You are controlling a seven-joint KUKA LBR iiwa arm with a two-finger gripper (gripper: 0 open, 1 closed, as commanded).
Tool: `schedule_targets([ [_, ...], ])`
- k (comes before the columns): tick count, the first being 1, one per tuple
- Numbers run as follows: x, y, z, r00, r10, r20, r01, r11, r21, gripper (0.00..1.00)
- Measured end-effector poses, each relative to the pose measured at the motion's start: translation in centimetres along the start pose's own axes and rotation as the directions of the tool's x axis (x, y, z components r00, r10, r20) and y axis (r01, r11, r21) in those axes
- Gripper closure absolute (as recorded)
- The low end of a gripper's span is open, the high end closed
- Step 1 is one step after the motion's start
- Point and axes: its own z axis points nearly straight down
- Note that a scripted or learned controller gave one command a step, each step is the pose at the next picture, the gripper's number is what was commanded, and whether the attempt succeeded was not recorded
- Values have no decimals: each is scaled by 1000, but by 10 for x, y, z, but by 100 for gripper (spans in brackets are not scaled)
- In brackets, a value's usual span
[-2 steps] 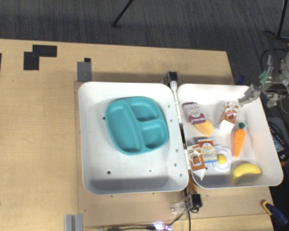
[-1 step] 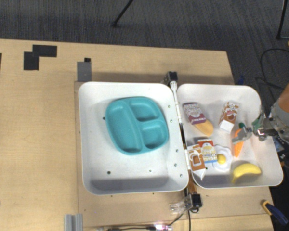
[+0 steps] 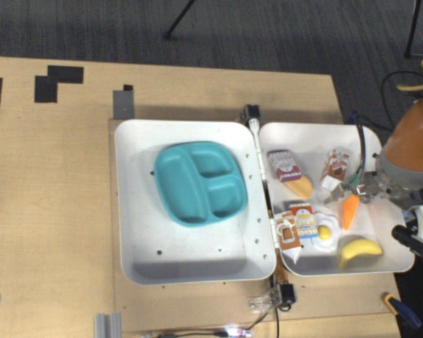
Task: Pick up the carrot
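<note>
Carrot: the carrot (image 3: 349,210) is lying in the right bin (image 3: 381,259), toward its 3 o'clock side, standing nearly on end.
Gripper: the gripper (image 3: 357,186) is hanging at the carrot's 12 o'clock tip; whether its fingers are apart or together cannot be told.
Neighbours: a banana (image 3: 359,250) is lying at the carrot's 6 o'clock, a lemon (image 3: 325,232) at 8 o'clock, touching small food packets (image 3: 297,227).
Left bin: the left bin (image 3: 137,245) is carrying a teal divided plate (image 3: 199,182).
Tabletop: the tabletop (image 3: 49,210) is bearing both bins.
</note>
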Motion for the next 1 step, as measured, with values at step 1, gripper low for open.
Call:
schedule_targets([
  [1,0,3,-12,1000,-6,2,6,1000,-4,100],
])
